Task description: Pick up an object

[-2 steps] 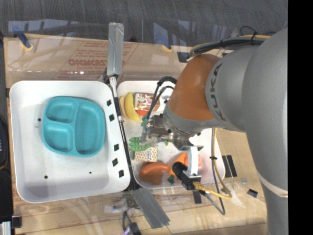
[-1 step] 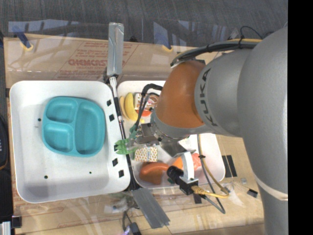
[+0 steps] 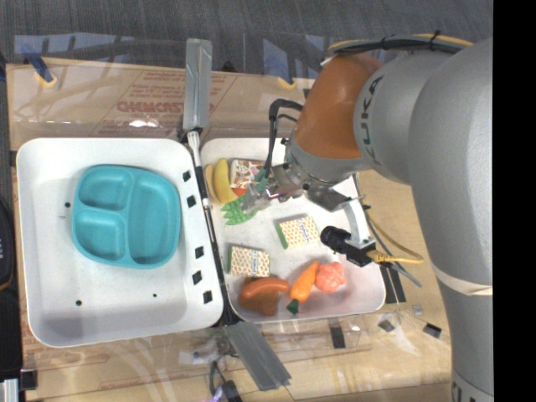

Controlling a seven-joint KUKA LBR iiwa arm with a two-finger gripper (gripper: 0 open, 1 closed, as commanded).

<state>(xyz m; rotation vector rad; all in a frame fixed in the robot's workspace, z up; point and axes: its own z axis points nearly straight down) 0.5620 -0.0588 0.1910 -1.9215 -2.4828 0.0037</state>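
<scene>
Arm: reaches in from the counter's right edge, leaning over the far half of the right bin.

Left bin: carries one teal divided plate, lying flat toward its far-left corner, well apart from the arm.

Right bin: carries all the loose goods.
- A yellow banana lies along the left wall near the far-left corner.
- A small printed carton sits just beside it.
- A brown sausage-shaped piece lies at the near edge, with a carrot and a pink-orange round piece beside it toward the near-right corner.
- Two patterned packets lie flat mid-bin: first packet toward the centre, second packet nearer the left wall.
- A green leafy piece lies below the banana.

Gripper: low over the far-left part of the right bin, just beside the carton and the green leafy piece. Whether it is released or clenched cannot be told from this angle, and nothing is seen held.

Assessment: the step in hand appears to be the descent onto a target, most likely the carton or the green leafy piece. No pick is confirmed.

Next move calls for settling squarely on one item in this crowded corner, closing on it alone without nudging the banana, then lifting straight clear of the bin wall.
</scene>
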